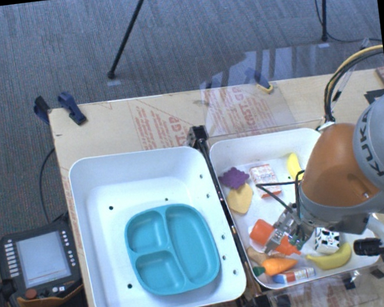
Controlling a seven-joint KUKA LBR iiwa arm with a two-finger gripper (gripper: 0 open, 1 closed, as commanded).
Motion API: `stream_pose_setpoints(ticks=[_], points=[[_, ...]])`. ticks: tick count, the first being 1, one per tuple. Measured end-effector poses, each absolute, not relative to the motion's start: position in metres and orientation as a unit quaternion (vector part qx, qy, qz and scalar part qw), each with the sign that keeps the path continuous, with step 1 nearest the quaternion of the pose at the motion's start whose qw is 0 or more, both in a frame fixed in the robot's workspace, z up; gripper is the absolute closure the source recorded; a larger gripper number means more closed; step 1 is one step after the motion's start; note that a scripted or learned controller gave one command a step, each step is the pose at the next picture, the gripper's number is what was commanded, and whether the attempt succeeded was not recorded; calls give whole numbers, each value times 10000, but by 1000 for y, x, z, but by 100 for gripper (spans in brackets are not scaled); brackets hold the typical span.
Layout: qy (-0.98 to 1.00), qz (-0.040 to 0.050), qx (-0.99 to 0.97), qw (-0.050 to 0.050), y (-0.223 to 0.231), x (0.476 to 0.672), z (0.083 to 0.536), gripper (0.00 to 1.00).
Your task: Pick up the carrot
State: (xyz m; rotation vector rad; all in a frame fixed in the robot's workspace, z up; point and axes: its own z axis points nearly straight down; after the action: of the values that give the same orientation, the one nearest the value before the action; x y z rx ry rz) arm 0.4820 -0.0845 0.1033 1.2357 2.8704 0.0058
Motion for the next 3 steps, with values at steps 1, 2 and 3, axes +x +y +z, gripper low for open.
stream_pose_setpoints(ticks=[1,2,3], points=[[9187,13,3949,68,-84,481,102,0],[9192,16,3936,73,-85,482,111,100],[9193,14,3934,68,-84,482,111,0]])
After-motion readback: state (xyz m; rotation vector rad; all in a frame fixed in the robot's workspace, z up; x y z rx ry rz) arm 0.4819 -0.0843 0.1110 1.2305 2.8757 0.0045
